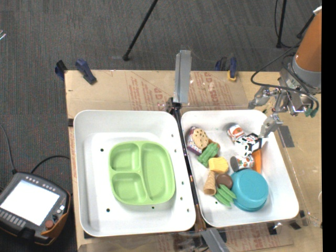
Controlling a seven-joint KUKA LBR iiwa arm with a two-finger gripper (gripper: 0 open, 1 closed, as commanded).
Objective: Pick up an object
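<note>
Pincer: my two-finger gripper hangs over the upper right corner of the right white bin, its metal tip pointing down toward the black-and-white patterned carton; I cannot tell from this slant whether it is parted or closed, and I see nothing between its tips.
Arm pose: my grey arm with its orange band comes in from beyond the right bin's upper right corner, the wrist bent down and leaning inward over the rim, cables looped beside it.
Carton: just inside the right bin's upper right quarter, just below the gripper tip.
Small can: a red-and-white tin lies just beside the carton, on the side toward the bin's far rim.
Carrot: an orange toy carrot lies near the bin's right wall, next to a second small tin.
Bowl: a teal round bowl sits in the bin's lower right part.
Middle heap: a brown speckled cookie on a purple packet, a green pea pod, a yellow block, a tan ice-cream cone, a dark brown lump and another green pod crowd the bin's left half and centre.
Left bin: the other white bin, touching the right bin's left side, holds a light green divided plastic tray.
Pendant: a grey handheld screen unit lies on the floor well beyond the left bin.
</note>
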